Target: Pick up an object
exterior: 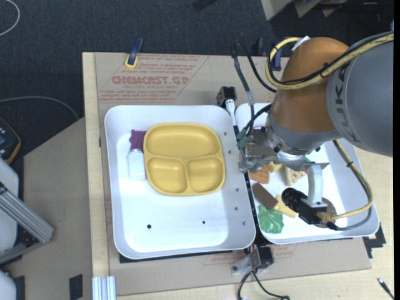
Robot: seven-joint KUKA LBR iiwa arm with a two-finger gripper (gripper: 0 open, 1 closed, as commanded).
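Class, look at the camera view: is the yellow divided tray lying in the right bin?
No, the yellow tray lies in the left bin, while the arm reaches over the right bin.

I see my arm reaching in from the worktop's right edge, orange-banded wrist bent down, end effector low.

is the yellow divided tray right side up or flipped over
Right side up. The yellow divided tray lies flat in the left bin, its three hollow compartments facing up, one large above two smaller, with nothing visible inside them.
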